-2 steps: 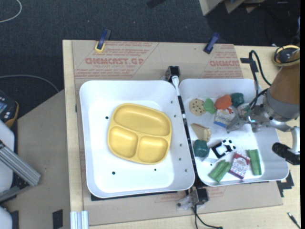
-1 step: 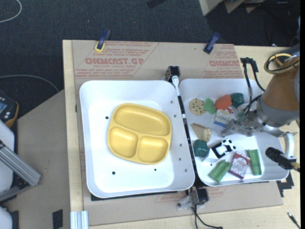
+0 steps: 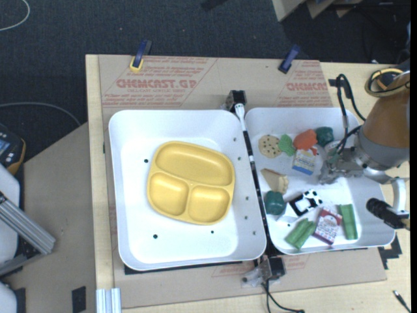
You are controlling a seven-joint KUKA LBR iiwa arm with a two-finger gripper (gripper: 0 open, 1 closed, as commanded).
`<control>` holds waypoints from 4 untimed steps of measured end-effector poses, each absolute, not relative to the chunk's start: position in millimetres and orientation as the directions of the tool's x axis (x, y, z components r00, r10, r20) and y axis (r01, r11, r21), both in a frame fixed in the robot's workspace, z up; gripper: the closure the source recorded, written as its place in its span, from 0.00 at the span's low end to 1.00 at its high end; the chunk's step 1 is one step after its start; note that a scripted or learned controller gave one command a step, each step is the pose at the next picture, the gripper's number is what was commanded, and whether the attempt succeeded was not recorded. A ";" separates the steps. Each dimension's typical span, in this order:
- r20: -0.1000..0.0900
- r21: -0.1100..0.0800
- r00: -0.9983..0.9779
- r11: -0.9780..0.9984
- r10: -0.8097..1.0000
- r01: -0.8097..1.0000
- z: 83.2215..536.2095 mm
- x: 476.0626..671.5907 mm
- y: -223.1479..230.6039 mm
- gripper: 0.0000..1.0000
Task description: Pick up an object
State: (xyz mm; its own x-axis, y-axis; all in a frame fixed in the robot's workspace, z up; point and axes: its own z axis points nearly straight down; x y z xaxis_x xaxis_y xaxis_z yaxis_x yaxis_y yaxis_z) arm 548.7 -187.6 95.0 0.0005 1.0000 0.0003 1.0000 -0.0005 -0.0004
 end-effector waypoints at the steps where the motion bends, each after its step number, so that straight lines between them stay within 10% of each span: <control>1: -0.002 0.004 0.001 -0.001 1.000 1.000 145.2 539.7 -185.7 1.00; 4: 0.002 -0.001 -0.005 0.005 1.000 1.000 230.4 550.7 -123.8 1.00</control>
